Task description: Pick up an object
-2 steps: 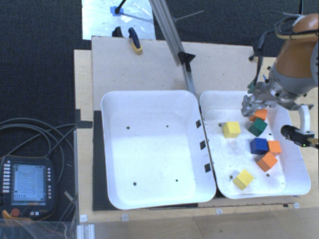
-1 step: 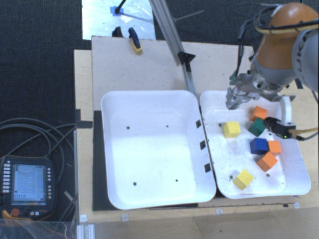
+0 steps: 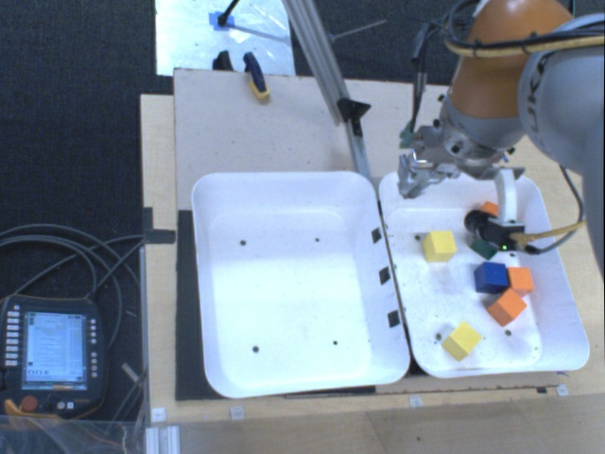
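Pincer point(image 3: 413, 183) hovers over right bin's point(image 3: 558, 343) far-left corner, nothing between its fingers, open-or-shut state can't tell; nearest target, yellow cube point(image 3: 439, 245), sits just beyond on bin floor, so descending here risks striking the rim and closing on air.

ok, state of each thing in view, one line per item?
end effector: above the right bin's far left corner, nothing visibly held
left bin: no blocks inside
right bin: holds the blocks
yellow blocks: two, loose, apart
blue block: touching an orange block
orange blocks: loose, one partly hidden behind the arm's cabling
pendant: screen lit
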{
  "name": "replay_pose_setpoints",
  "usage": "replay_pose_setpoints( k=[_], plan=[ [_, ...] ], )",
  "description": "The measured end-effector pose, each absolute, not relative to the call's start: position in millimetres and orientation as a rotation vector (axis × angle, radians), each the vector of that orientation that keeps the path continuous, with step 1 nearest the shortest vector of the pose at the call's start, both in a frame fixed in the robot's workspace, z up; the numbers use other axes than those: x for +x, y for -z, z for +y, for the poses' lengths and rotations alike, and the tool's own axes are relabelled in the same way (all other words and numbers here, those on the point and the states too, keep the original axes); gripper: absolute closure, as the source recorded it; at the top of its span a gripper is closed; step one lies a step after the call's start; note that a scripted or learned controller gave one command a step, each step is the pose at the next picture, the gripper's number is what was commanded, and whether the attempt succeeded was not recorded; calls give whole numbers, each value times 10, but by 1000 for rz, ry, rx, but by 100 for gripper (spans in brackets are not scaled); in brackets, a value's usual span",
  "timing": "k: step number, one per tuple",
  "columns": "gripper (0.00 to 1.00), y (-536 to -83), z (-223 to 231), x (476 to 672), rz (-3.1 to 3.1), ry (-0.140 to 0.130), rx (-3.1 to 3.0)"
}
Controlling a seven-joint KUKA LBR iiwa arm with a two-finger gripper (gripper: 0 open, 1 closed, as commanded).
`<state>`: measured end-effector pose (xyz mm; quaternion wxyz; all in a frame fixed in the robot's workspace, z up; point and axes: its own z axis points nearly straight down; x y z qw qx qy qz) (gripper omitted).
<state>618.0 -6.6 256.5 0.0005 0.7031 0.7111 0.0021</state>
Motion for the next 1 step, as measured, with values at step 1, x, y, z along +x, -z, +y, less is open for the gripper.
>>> replay_pose_setpoints(
  k=[1],
  plan=[
    [100, -2442, 498, 6245, 2234, -4, 2209]
  ],
)
